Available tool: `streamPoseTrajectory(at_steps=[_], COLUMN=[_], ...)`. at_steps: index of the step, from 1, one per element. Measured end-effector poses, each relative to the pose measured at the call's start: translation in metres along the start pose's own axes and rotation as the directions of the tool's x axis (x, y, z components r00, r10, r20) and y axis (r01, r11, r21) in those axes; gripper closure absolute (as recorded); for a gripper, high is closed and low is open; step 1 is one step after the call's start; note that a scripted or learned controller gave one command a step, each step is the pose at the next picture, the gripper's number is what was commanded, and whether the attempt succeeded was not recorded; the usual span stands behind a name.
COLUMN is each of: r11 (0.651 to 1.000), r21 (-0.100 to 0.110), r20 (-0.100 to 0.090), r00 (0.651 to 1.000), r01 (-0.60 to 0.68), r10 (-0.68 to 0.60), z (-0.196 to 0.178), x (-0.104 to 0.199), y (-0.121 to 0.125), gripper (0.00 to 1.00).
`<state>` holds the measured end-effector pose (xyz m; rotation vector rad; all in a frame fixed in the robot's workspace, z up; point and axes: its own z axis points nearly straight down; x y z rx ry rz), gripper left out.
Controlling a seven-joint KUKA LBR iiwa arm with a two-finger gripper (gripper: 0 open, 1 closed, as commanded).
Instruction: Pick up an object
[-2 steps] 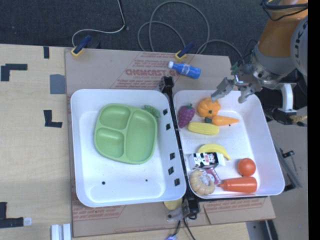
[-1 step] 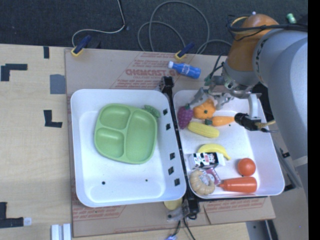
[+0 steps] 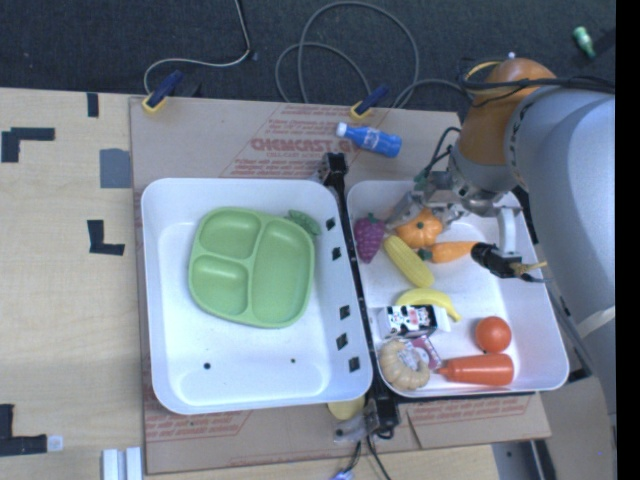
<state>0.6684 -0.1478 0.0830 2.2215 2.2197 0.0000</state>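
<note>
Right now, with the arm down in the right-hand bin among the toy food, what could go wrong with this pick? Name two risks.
1. The end effector sits over the small pumpkin, which touches the carrot and corn; closing may nudge or catch a neighbour.
2. The pumpkin looks round, so it could slip out sideways towards the grapes.

Green divided plate (image 3: 252,267); purple grapes (image 3: 369,236); yellow banana (image 3: 428,300); red tomato (image 3: 492,334); blue-and-white bottle (image 3: 369,138); white bins (image 3: 160,298).
</note>
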Motion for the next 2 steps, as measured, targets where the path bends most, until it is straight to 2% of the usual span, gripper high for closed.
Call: streamPoseTrajectory(at_steps=[1, 2], r11=[1.0, 1.0], r21=[-0.003, -0.006], r20=[0.002, -0.005], r00=[1.0, 1.0], r01=[0.003, 0.011], r10=[-0.003, -0.011], z=[-0.013, -0.108], x=[0.001, 0.098], y=[0.001, -0.035], gripper=[1.0, 1.0])
